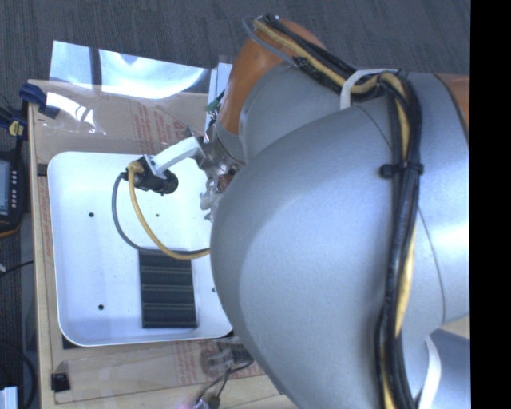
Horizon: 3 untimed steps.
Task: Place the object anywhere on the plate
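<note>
One dark ribbed slab (168,289) lies at the near end of the white bin (80,240), left of the gripper (210,194) and apart from it. We cannot tell whether the gripper is open or closed. Grey carpet (120,24) lies beyond the bench (120,120).

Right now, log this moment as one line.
arm: over bins, blocks view | gripper: unclear | left bin: dark ribbed object | plate: unseen

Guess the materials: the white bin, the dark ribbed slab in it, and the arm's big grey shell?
White bin: looks like moulded plastic, smooth and semi-gloss, with rounded corners and soft highlights. Dark ribbed slab: matte black, parallel ridges, possibly rubber or plastic; the look leaves it open. Grey shell of the arm: smooth satin surface with a broad soft sheen, either painted metal or plastic.
</note>
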Tool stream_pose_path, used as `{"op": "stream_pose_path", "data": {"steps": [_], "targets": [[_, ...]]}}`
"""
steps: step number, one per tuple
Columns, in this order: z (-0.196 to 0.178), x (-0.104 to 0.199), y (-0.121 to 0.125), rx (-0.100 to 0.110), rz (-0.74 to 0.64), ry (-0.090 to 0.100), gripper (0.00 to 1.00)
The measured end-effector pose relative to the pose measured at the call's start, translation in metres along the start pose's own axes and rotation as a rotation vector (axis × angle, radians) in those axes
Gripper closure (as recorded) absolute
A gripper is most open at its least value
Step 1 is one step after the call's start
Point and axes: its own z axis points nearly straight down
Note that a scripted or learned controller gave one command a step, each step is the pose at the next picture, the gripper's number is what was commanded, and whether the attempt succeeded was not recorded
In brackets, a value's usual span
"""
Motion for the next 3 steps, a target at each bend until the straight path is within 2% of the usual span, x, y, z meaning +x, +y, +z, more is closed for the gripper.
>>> {"op": "stream_pose_path", "data": {"steps": [1, 2, 3], "targets": [[0.091, 0.068, -0.024, -0.002, -0.001, -0.005, 1.0], [0.078, 0.059, 0.043, 0.003, -0.111, -0.008, 1.0], [-0.012, 0.088, -0.043, 0.001, -0.003, 0.002, 1.0]]}}
